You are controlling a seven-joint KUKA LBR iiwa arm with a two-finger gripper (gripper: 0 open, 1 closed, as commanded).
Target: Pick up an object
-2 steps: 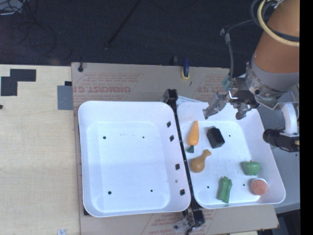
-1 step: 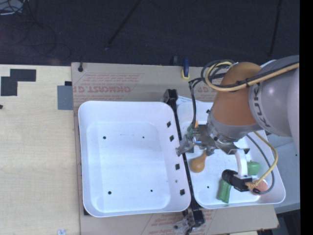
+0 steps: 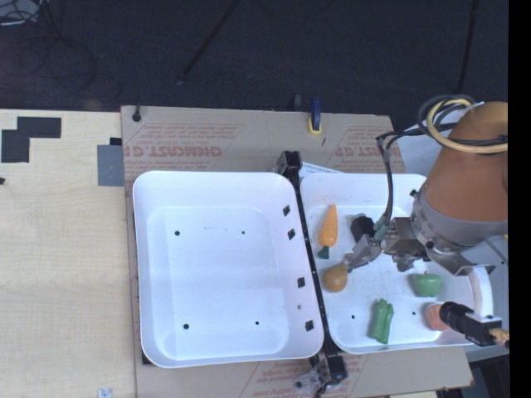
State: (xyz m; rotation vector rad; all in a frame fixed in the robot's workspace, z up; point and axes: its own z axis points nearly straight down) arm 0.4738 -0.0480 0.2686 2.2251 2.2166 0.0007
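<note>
In the right bin, the pincer is hovering beside the brown round object; its opening cannot be told. A descent could be nudging that object against the carrot.

Glossy white plastic bins; matt cardboard base

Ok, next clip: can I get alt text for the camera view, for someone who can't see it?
A grey and orange robot arm reaches from the right over the right white bin, its pincer low beside a brown, onion-like object. That bin also holds a toy carrot, a green vegetable, a green pepper-like piece and a small black object. The left white bin lies alongside.
</note>
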